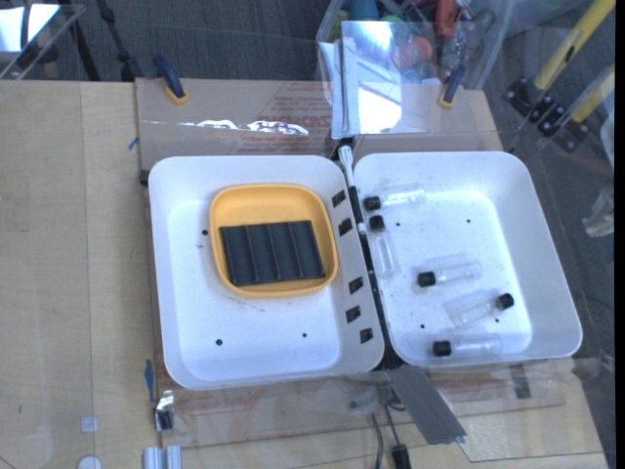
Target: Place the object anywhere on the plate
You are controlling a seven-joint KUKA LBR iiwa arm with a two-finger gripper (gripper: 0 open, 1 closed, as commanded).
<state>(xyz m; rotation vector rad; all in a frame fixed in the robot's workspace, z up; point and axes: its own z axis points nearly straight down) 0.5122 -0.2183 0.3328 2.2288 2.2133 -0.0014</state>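
- Clear plastic vials with black caps (449, 275) lie scattered in the right white bin (549, 262); none is on the yellow plate (273, 194) in the left white bin (186, 345)
- I'd take a lone vial across its middle; set it on the plate's dark ribbed insert (271, 252)
- The arm's pose, and whether the gripper is apart or together, I cannot tell

One fixed camera looks down at a slant from above the desk (59, 262), far enough back to take in both white bins, the left bin (186, 350) and the right bin (547, 301), side by side.
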